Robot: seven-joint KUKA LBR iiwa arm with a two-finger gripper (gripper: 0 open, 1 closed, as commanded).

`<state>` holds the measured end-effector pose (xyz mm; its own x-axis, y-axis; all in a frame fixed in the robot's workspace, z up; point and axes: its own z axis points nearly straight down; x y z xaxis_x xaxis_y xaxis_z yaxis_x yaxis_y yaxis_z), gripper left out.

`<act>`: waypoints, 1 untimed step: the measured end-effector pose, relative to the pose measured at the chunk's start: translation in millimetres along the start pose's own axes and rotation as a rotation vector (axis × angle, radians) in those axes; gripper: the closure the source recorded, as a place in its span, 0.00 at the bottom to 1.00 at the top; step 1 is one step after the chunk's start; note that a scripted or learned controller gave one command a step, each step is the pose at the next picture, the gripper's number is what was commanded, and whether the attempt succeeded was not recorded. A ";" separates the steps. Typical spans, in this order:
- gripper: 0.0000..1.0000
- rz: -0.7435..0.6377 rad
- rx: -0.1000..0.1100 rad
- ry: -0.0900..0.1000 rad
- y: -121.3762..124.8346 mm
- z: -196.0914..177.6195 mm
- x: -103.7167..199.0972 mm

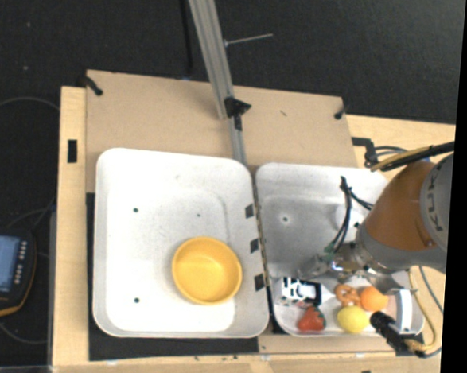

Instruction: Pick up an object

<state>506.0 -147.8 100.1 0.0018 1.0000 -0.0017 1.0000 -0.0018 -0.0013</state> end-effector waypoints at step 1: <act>1.00 0.005 -0.006 0.001 1.7 -11.5 -0.2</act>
<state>507.7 -147.9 111.6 0.0064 1.0000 -0.0005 1.0000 -0.0064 0.0046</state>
